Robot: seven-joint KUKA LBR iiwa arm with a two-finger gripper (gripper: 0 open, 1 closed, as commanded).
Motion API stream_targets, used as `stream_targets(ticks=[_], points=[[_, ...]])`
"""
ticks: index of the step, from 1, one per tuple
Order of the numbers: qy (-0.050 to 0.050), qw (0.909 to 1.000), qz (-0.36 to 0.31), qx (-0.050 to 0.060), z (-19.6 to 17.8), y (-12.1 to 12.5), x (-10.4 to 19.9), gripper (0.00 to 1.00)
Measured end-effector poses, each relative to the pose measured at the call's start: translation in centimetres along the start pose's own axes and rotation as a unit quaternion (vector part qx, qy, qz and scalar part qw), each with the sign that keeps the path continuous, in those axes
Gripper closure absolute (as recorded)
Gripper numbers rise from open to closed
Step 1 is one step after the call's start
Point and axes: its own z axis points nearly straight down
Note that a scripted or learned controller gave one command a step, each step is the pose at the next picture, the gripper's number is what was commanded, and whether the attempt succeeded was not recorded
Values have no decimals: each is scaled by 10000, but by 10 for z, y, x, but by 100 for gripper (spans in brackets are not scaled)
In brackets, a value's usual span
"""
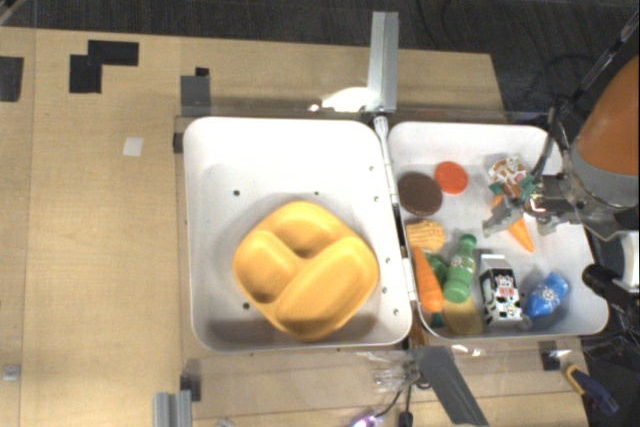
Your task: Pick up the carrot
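While yellow dish (305, 268) fills left bin (215, 155), carrot (429, 283) lies in right bin (470, 140).

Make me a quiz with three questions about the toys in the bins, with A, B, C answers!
1. Where is the big yellow divided plate?
A. in the left bin
B. in the right bin
C. on the floor

2. What colour is the small round disc beside the brown disc?
A. green
B. orange
C. purple

3. How does the long carrot lie?
A. standing upright outside the bins
B. on top of the yellow plate
C. flat in the right bin, beside the green bottle

Answers:
1. A: the plate sits in the left bin, and the toys crowd the right bin.
2. B: the disc is orange, near the right bin's top.
3. C: the carrot lies flat along the right bin's left wall, while the gripper is over at the bin's right side.
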Motion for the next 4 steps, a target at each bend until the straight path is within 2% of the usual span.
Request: stream_targets(ticks=[1,2,3,4], points=[[-15,9995,309,-29,-134,-17,-37,0],[-5,9966,-820,-9,9,-24,-49,0],[-12,9984,-564,-25,-64,61,-63,0],[-3,9753,-2209,-9,50,63,-70,0]])
